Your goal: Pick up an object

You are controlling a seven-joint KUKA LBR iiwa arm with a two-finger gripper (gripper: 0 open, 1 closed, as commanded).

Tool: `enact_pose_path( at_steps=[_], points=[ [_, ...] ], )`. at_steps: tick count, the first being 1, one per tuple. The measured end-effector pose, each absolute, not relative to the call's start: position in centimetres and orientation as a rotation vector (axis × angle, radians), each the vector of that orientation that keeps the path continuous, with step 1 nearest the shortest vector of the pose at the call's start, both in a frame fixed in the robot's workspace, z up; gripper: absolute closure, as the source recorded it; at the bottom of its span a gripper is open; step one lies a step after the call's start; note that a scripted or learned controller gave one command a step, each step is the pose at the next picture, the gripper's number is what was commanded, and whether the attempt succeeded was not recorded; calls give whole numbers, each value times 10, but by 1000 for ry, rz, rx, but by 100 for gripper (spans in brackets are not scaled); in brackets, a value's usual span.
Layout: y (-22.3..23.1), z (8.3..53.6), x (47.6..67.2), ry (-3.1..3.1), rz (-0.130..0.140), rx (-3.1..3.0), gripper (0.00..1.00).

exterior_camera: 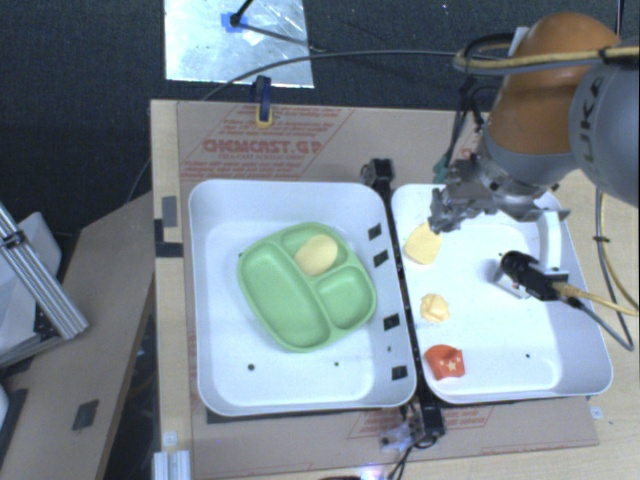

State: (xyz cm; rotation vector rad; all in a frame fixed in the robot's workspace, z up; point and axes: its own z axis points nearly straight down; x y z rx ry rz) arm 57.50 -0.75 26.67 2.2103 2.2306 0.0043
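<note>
Bright, even light falls from above. The white bins [250, 368] look washed out with a faint blue cast, and the shadow beside the green tray [285, 303] is soft. A silvery sheet [200, 28] at the far side glares. The whole picture is soft and slightly grainy.

A robotics lab: white bins [230, 368] on a bench [280, 138], aluminium rail [40, 288] alongside.

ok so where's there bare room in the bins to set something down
Left bin: bare floor along the front, below the green plate, and in the far-left corner. Right bin: open front right, beyond the red piece. Crowded along its left side, where the yellow wedge, small yellow piece and gripper sit.
</note>
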Motion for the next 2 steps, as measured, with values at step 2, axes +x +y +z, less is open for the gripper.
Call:
enact_pose_path(
  at_steps=[2],
  points=[
    [80,237,624,2228,6,2211,100]
  ],
)
